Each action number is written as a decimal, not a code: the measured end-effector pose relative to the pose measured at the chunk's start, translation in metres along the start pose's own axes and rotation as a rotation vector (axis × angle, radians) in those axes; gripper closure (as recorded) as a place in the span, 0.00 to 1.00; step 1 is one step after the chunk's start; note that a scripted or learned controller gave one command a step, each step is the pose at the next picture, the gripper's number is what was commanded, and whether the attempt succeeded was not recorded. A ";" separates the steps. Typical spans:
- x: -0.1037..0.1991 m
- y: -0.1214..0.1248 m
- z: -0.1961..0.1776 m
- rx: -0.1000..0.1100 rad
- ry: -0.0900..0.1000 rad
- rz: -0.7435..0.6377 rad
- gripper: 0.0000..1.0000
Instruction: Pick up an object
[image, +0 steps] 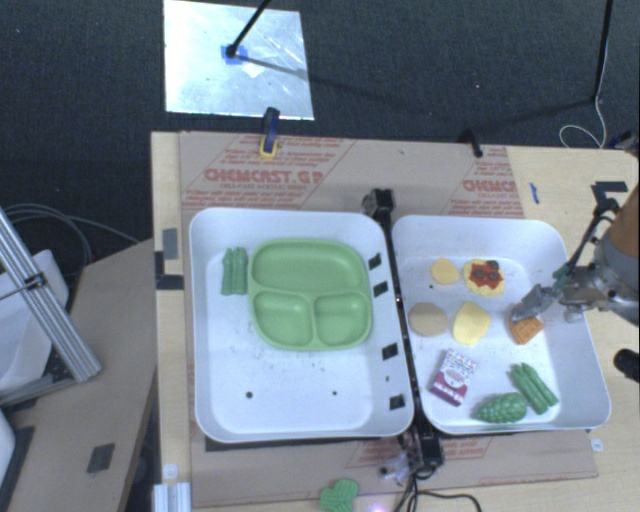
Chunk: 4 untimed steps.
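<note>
My claw (527, 305) sits low in the right bin (575, 400), directly over an orange piece (526, 329). I cannot tell whether that piece is gripped. Judgement: approach complete; grip confirmation and lift remain outstanding.

We see two white bins (215, 400) on a tan board printed with red lettering (262, 175). A pale green divided tray (308, 293) sits beside darker green beans (234, 271). We note a yellow disc (445, 271), a red-and-yellow piece (485, 277), a tan round (428, 319), a yellow lump (471, 324), an orange block (526, 329), a red-and-white packet (454, 377) and green vegetables (533, 387).
</note>
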<state>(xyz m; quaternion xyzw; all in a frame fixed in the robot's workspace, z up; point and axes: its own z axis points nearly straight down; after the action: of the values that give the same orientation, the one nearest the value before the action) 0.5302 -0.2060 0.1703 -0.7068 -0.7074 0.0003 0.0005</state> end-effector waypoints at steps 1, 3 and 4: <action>-0.001 0.008 0.013 -0.002 -0.001 -0.002 0.00; 0.000 0.004 0.022 -0.001 -0.001 0.000 0.00; 0.000 0.038 0.002 -0.007 -0.003 -0.005 0.00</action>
<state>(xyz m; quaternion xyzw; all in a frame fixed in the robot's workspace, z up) 0.5682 -0.2063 0.1679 -0.7052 -0.7090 -0.0013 -0.0029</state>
